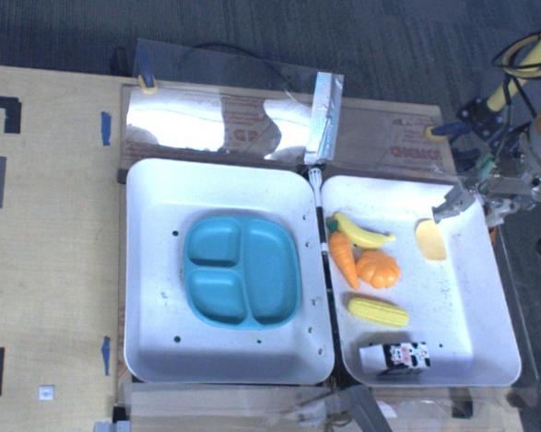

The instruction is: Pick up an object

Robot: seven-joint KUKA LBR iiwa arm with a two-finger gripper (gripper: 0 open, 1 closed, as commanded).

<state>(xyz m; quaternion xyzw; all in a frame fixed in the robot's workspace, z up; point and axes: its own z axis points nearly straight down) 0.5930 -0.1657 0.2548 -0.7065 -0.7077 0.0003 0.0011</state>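
Hanging over the far right corner of the right bin [496, 300], the gripper [458, 207] is sitting just beside a pale yellow piece [431, 240], and I cannot tell its grip.

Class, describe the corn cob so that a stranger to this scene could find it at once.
Start at the right-hand white bin, the one without the blue divided plate. Among the toy foods at its left side, look below the orange pumpkin and above the black-and-white box. The corn cob lies level there, yellow like the banana but straight and bumpy.
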